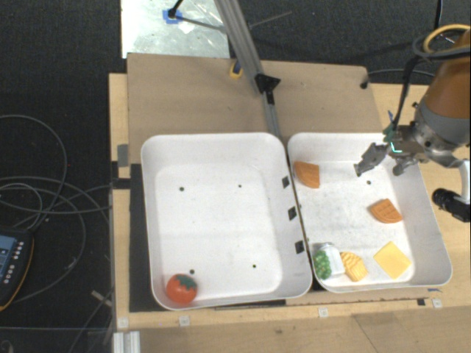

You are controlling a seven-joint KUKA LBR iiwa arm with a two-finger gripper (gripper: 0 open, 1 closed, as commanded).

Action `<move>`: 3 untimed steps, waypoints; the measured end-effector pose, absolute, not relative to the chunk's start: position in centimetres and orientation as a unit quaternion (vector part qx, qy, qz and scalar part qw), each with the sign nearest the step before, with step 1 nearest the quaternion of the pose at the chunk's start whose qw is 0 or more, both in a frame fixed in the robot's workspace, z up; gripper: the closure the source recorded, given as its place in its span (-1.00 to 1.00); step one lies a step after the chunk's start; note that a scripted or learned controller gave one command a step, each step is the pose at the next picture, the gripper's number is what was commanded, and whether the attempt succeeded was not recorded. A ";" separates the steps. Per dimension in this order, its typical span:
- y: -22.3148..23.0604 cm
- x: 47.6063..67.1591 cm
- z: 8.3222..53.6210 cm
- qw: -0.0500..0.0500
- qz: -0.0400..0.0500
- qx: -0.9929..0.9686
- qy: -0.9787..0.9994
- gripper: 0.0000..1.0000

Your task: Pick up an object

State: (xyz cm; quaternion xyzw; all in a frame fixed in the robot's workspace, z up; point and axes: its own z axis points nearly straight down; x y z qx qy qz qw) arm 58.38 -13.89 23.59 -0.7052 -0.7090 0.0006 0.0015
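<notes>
— Hovering over the right bin (438, 252), that's where the claw (384, 160) is, up by the bin's far edge. See it?

— I do. What's it holding?

— Nothing, as far as I can see. Its two fingers are spread apart and I see only white bin floor between them.

— So which piece would it go for?

— My guess is the orange wedge (385, 211). Taking the claw as the marker, that wedge lies just nearer to us, almost straight below it in our view, and only a touch towards the arm's side. The long side of the wedge runs roughly across the bin, left to right.

— And the others?

— Another orange piece (307, 174) sits to the claw's left, close to the wall between the bins. Well nearer to us than the claw, along the bin's front edge, are a yellow square (392, 259), a small yellow ridged piece (354, 265) and a green and white thing (325, 260). The tomato (181, 288) is far off to the claw's left, in the front corner of the left bin (213, 142).

— So a short move, then.

— I'd think so: come towards us a little, then go down.
</notes>
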 end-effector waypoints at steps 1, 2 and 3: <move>-13.9 58.5 23.8 0.000 -0.001 -0.706 -0.709 -1.00; -13.0 58.9 18.9 0.001 0.001 -0.705 -0.709 -1.00; -12.7 59.1 12.6 0.002 0.001 -0.706 -0.708 -1.00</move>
